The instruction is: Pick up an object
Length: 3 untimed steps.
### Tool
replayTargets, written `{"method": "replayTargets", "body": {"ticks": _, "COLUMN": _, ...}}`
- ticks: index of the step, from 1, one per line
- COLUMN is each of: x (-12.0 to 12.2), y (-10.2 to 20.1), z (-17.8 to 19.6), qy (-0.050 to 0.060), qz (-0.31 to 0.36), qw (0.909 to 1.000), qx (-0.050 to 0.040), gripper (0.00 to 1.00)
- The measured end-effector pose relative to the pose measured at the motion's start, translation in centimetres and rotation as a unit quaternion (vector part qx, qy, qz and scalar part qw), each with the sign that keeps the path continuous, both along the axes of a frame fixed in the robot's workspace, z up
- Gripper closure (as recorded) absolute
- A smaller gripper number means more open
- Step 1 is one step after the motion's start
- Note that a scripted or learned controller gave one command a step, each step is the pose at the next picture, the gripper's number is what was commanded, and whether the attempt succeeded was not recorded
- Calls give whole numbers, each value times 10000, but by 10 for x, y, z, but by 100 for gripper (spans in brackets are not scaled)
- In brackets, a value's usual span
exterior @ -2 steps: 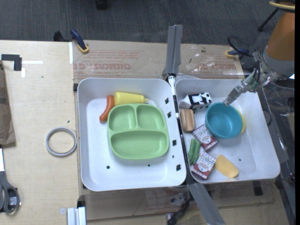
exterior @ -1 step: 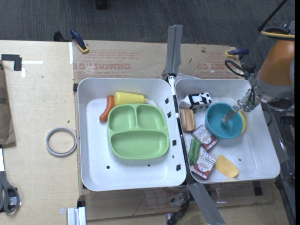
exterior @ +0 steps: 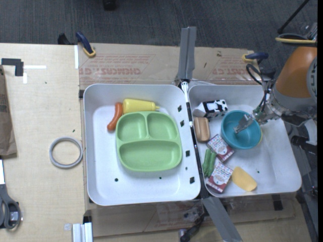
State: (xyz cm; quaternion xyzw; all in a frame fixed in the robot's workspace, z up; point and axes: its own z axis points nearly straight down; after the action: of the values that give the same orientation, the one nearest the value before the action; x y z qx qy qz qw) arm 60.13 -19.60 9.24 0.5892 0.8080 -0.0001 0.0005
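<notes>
Teal bowl: a round teal plastic bowl (exterior: 241, 130) sits in the far middle of the right white bin (exterior: 282, 175), the likeliest thing for the pick.
Around the bowl: a black-and-white toy cow (exterior: 215, 107) lies just beyond its left rim; a tan bread-shaped toy (exterior: 202, 129) is to its left by the dividing wall; two small red-and-white printed packets (exterior: 219, 147) (exterior: 218, 178) lie just nearer, with a green pea-pod toy (exterior: 208, 161) beside them; a yellow wedge-shaped block (exterior: 244, 179) lies near the front.
Hand: the metal two-finger hand (exterior: 245, 125) reaches down into the bowl from the right, its tips inside the rim; whether the fingers are apart or together, I cannot tell, and nothing is seen between them.
Left bin: the left white bin (exterior: 96, 150) holds a light green divided plastic tray (exterior: 149, 141), with a yellow corn-like toy (exterior: 138, 105) and an orange carrot-shaped toy (exterior: 115, 116) at its far edge.
Bench: a grey tape ring (exterior: 66, 152) lies on the wooden bench (exterior: 35, 115), well left of the bins.
</notes>
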Motion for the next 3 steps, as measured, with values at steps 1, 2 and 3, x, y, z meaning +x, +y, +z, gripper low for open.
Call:
{"method": "replayTargets", "body": {"ticks": 1, "x": -23, "y": -23, "z": 0, "qy": 1, "qz": 597, "qw": 9982, "qx": 12, "gripper": 0}}
{"method": "replayTargets", "body": {"ticks": 2, "x": 29, "y": -6, "z": 0, "qy": -3, "qz": -365, "qw": 9993, "qx": -3, "gripper": 0}}
{"method": "replayTargets", "body": {"ticks": 3, "x": 28, "y": -6, "z": 7, "qy": 36, "qz": -347, "qw": 9994, "qx": -13, "gripper": 100}}
